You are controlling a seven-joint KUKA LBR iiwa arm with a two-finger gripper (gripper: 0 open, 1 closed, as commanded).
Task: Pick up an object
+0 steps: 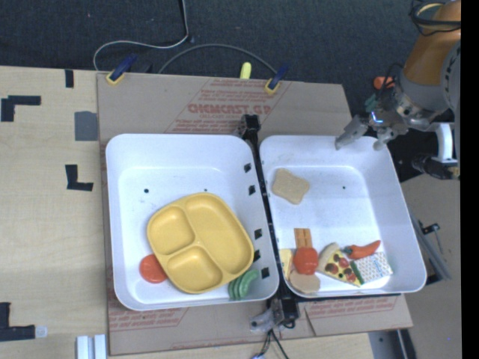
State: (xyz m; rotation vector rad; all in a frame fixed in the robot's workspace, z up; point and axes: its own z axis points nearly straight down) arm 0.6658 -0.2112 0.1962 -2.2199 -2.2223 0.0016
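Observation:
My gripper [362, 140] hangs over the far right rim of the right bin [389, 172], its two fingers spread open with nothing between them. In that bin a tan slice of toast [290, 186] lies near the far left. Along the near side sit a red tomato [305, 259] on an orange strip, a beige cookie [304, 281], a pizza slice [338, 263], an orange carrot [364, 250] and a white patterned card [376, 266]. In the left bin [127, 170] a yellow divided plate [200, 241] lies with a red ball [152, 268] and a green pepper [243, 283] beside it.
The bins meet at a black clip seam [257, 193] running front to back. They rest on a cardboard sheet [217, 103] held by yellow and blue clamps. A cable [179, 21] trails across the dark floor behind. The grey arm with its orange band [434, 51] stands at the right.

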